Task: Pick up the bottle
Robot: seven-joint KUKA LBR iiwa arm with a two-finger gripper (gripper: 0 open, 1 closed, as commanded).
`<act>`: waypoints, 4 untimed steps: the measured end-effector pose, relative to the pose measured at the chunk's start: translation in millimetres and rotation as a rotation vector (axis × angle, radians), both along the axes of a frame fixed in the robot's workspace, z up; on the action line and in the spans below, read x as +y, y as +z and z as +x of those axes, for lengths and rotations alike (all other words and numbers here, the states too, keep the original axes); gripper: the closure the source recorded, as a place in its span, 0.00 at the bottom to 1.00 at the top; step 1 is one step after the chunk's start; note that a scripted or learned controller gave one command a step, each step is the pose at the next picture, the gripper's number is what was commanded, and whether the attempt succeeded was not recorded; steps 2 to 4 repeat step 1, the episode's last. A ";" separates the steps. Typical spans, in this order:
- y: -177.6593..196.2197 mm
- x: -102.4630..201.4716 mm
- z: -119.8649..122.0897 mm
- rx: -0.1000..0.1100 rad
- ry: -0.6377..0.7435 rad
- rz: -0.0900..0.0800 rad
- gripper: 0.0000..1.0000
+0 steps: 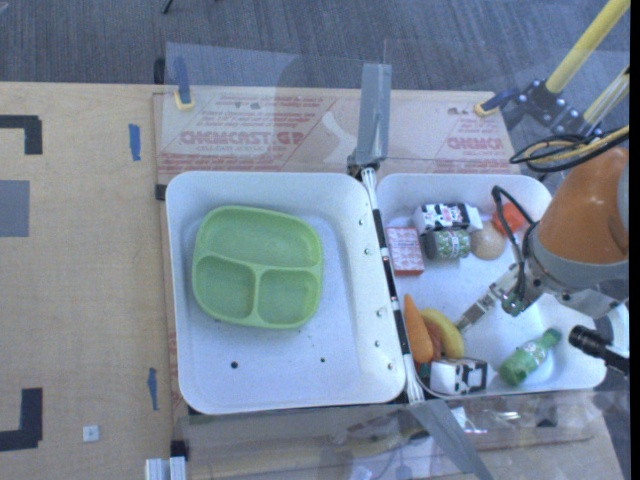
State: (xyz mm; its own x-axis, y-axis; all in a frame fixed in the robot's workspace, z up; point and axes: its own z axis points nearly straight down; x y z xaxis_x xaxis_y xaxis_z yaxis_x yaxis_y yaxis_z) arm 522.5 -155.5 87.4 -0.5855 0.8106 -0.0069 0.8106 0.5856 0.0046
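while the gripper [478,314] hangs over the right bin [450,290], i cannot tell its state. the bottle [527,358] lies near it, apart.

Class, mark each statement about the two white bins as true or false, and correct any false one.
1. The green plate lies in the left bin. True.
2. The green bottle stands upright in the left bin. False: it lies on its side in the right bin.
3. The carrot lies beside the banana. True.
4. The gripper holds the bottle. False: the bottle lies apart from it.
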 end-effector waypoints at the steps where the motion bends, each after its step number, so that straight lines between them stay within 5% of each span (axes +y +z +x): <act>1: -0.6 -51.9 -42.2 0.004 -0.060 0.001 0.00; 4: -0.6 -51.9 -42.2 0.004 -0.060 0.001 0.00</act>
